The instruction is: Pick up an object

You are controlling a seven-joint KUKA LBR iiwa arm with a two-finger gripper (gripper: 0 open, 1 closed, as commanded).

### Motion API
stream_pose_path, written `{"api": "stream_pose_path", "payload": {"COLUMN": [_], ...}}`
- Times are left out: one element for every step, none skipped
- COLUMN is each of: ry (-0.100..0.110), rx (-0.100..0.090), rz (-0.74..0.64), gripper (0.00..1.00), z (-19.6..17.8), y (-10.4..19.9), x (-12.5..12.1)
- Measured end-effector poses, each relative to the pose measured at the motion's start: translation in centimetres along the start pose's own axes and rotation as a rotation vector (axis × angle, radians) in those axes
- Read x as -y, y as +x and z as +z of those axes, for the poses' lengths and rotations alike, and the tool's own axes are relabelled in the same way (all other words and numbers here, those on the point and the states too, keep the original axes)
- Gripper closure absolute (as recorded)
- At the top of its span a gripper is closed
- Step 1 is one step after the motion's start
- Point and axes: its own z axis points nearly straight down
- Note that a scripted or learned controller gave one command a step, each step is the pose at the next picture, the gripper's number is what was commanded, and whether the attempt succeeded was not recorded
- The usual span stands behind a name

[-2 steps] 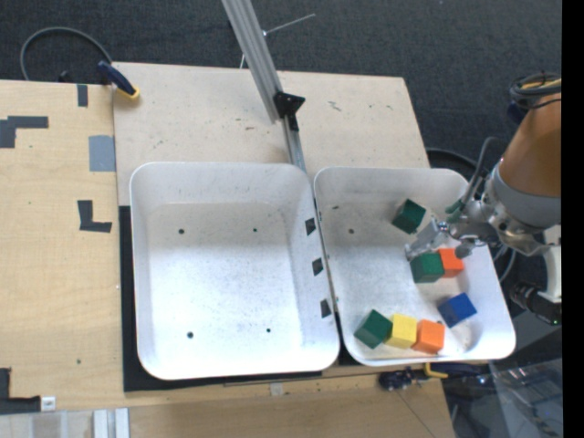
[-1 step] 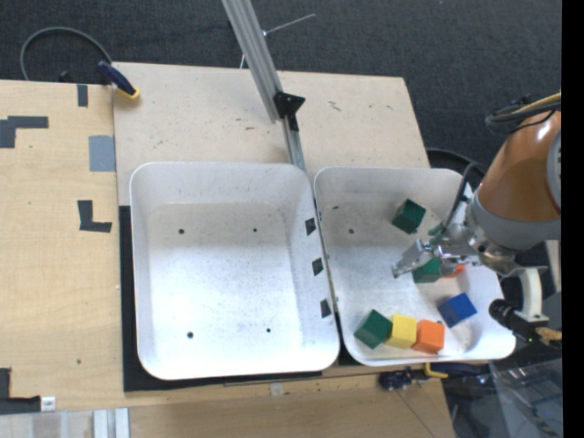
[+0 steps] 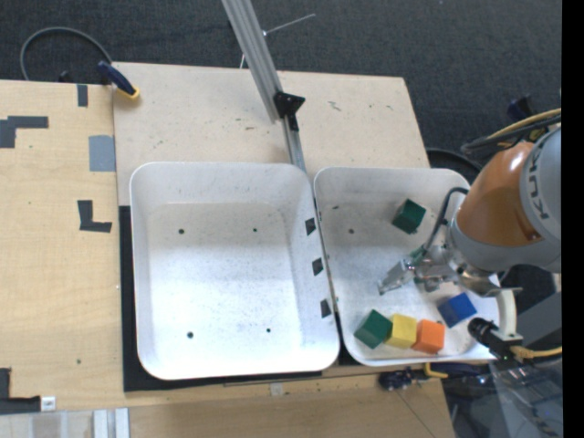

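I see the arm (image 3: 516,203) reaching in from the right, its orange band above the wrist, with the gripper (image 3: 394,281) low over the floor of the right bin (image 3: 360,199). Its fingers are spread apart, pointing left, and nothing sits between them, so the pincer is released and bare.

The candidate objects all lie in that same bin. A dark green block (image 3: 410,215) rests on the far side of the gripper, near but apart from it. Along the near wall I count three blocks in a row touching one another: a green block (image 3: 372,328), a yellow block (image 3: 402,330) and an orange block (image 3: 430,336), all nearer to me than the fingertips and just right of them. A blue block (image 3: 456,309) lies beside the wrist, right of the fingers and partly under the arm's housing.

The left bin (image 3: 224,267) sits side by side with the right one, on a black mat. Both rest on a pale wooden bench (image 3: 210,108) marked with grey tape patches. A metal rail (image 3: 251,35) slants down from the far edge to the seam between the bins, over dark carpet (image 3: 411,26).
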Motion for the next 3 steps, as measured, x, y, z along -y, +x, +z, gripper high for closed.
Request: {"api": "stream_pose_path", "payload": {"ry": [-0.005,-0.013,-0.012], "rx": [0.000,0.003,0.003], "rz": [-0.002,-0.001,-0.002], "gripper": [1.00,1.00,1.00], "z": [-1.3,-6.2,-10.1], "y": [0.1,0.0,0.0], "x": [-0.2,-0.6,-0.7]}}
